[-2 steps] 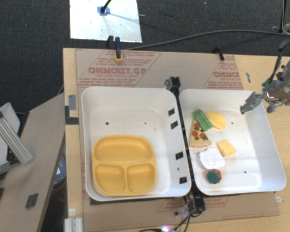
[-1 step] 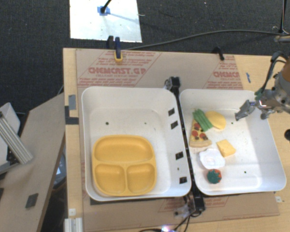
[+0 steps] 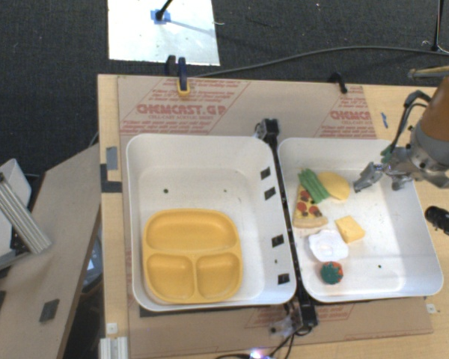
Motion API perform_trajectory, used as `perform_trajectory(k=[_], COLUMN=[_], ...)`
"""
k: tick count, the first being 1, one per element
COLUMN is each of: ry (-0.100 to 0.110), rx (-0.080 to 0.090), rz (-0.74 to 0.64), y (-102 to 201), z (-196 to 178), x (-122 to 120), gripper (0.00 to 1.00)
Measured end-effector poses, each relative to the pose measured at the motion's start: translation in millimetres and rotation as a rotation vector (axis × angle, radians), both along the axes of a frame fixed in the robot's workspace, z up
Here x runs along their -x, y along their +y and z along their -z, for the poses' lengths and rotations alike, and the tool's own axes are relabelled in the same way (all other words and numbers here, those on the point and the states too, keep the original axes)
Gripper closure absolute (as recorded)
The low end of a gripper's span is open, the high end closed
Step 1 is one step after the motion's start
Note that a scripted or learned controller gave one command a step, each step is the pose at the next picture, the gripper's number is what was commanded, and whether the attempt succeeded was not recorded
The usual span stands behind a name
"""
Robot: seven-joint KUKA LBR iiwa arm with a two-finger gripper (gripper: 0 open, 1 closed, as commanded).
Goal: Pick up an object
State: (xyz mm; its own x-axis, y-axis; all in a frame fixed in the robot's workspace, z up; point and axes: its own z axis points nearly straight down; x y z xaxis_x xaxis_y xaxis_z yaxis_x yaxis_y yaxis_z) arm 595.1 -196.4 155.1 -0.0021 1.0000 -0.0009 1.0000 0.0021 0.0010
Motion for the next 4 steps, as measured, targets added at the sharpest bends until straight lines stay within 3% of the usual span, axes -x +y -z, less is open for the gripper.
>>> perform_trajectory(k=[1, 2, 4], ry=[0.001, -0.003, -0.006], rx=[-0.001, 0.001, 0.002], rz=[-0.003, -0.003, -0.002], y=[10.6, 9.7, -1.1], z=[51.4, 37.8, -67.5], x=[1.5, 0.0, -2.9], gripper=[0.00, 1.00, 1.00])
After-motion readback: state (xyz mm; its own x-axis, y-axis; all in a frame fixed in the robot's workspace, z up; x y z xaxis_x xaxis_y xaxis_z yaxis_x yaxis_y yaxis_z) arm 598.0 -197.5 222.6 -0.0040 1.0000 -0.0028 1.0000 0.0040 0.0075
